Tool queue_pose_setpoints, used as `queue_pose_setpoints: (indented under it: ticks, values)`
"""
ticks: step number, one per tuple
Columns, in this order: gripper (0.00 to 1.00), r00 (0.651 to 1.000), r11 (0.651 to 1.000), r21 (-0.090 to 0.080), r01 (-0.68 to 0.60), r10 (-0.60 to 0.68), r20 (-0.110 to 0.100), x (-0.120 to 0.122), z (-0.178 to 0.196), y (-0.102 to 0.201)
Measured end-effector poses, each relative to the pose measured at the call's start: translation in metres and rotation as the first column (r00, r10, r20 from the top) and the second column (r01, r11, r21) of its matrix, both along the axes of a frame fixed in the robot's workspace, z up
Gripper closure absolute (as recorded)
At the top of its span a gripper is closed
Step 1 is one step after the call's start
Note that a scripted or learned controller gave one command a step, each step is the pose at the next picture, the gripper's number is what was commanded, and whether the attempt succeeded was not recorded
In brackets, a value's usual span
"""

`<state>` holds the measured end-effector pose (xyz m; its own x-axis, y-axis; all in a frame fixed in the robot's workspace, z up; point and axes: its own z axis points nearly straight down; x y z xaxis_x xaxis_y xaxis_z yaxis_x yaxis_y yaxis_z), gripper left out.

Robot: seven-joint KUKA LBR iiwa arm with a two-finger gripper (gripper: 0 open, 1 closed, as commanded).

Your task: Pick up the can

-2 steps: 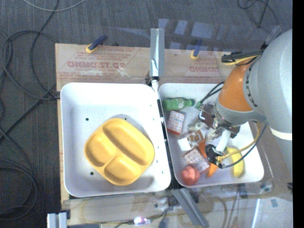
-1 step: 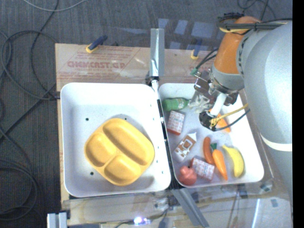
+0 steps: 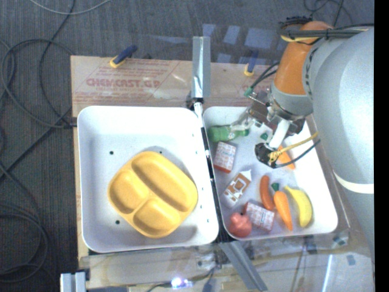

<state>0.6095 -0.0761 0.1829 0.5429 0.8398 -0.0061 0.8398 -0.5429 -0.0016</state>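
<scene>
**Gripper low over the top of the right bin, can apart to its lower left**

The gripper (image 3: 256, 121) sits low over the upper part of the right bin (image 3: 328, 224); whether it is apart or together cannot be told from this angle. Above it the wrist tilts toward the upper right of the frame, where an orange band joins the smooth grey arm (image 3: 346, 102) that runs down the right side.

Just left of the gripper lies a green, soft-looking pack (image 3: 226, 132), its nearer end close to the gripper; contact cannot be judged. The can (image 3: 225, 156), a short cylinder with a red-and-white label, lies on its side below that pack, against the bin's left wall, to the lower left of the gripper and clear of it.

Further down are a small white-and-orange carton (image 3: 237, 187), two tapered orange carrots (image 3: 281, 208), a curved yellow banana (image 3: 302, 205), a red-and-white wrapped pack (image 3: 260, 215) and a round red fruit (image 3: 240, 224).

The left bin (image 3: 91, 163), glossy white plastic, holds a yellow compartment tray (image 3: 153, 193) with rounded corners. Both bins rest on a tabletop (image 3: 121, 84) with a brown printed board.
</scene>
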Motion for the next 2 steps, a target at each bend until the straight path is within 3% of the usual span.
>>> queue_pose_setpoints:
  ticks: [1,2]
  values:
    - [0.00,0.982,0.982,0.006,0.190,-0.190,0.019,-0.089,-0.078,-0.026]
    - [0.00,0.997,0.997,0.001,0.078,-0.078,0.001,-0.126,0.058,-0.086]
